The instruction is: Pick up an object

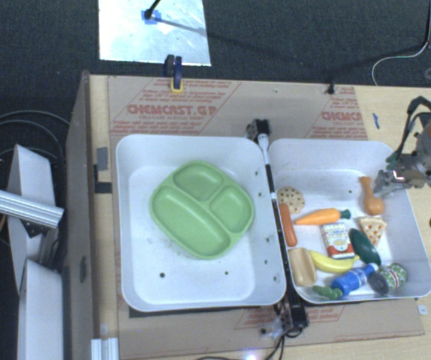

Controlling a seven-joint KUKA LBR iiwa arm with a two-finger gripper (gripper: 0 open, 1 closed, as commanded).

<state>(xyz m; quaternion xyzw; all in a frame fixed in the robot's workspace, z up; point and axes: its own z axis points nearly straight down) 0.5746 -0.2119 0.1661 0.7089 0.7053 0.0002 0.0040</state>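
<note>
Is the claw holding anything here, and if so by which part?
Cannot be told. The claw sits at the right bin's far-right rim, just above the drumstick.

Even, bright overhead light; soft shadows, slight blur.

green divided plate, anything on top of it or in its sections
Nothing lies on the green divided plate; its three sections show bare. It sits alone in the left bin. The bin floor directly under the plate is covered, so whatever is there cannot be seen.
</note>
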